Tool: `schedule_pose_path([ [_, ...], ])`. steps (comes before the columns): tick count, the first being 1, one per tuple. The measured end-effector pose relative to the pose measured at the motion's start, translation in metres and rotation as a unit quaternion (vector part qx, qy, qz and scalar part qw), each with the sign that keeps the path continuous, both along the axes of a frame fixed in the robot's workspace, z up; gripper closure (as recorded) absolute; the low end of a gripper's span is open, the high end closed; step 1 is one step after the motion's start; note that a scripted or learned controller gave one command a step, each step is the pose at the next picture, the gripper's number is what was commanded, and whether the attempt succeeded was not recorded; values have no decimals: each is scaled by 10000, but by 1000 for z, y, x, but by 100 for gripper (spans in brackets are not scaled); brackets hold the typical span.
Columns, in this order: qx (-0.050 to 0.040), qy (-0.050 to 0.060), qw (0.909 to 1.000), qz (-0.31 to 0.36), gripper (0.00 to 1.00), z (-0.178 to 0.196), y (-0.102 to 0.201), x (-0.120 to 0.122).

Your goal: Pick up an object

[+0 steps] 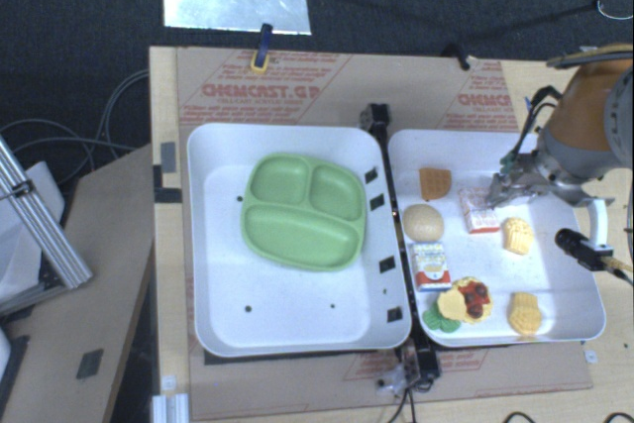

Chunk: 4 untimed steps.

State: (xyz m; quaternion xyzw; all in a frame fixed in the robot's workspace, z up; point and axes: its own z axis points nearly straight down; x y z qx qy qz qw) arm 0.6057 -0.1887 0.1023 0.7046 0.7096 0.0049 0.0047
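The right bin (565, 287) holds several toy foods. A brown toast slice (434, 182) and a beige bun (424, 221) lie near its left wall. In the middle is a red and white packet (481, 216), and beside it a yellow corn piece (516, 235). Toward the front lie a small printed carton (430, 264), a red, yellow and green food pile (461, 302) and a yellow pastry (525, 313). My gripper (501, 189) hangs low over the far end of the red and white packet, reaching in from the right. Nothing is visibly held.
The left bin (218, 312) carries a green divided plate (303, 211). A black clip rail (388, 213) runs between the bins. A black part of the arm (584, 251) juts over the right bin's right side. Cardboard lies under both bins.
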Motion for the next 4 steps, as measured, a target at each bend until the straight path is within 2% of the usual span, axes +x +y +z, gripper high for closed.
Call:
schedule_pose_path([
  [2,-13,32,10000,-10,100,106,-14,11],
  [3,-8,43,10000,-7,100,123,-14,12],
  [4,4,69,10000,4,100,119,27,-10],
])
